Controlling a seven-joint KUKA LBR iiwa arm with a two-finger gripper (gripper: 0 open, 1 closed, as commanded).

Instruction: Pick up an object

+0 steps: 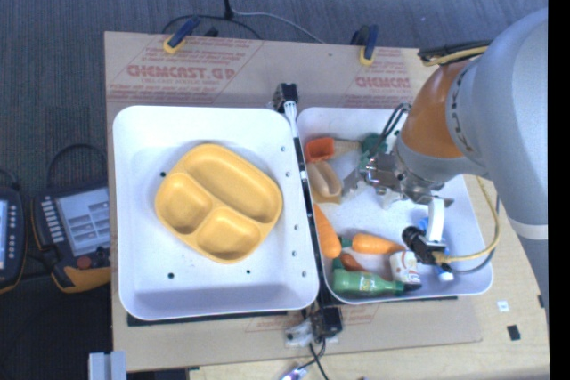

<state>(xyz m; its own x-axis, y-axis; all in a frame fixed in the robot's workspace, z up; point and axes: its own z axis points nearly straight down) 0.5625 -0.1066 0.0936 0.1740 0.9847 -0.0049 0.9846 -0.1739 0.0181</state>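
Where the claw (385,178) hangs (grip unclear), carrot (376,243), green bottle (365,283), yellow tray (218,201) apart

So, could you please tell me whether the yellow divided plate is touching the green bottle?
Apart. The camera view shows the yellow plate in the left bin, while the green bottle lies in the right bin.

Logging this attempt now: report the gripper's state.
Gripper: over the right bin, near the toy food at its far side; open or shut cannot be told from this angle.
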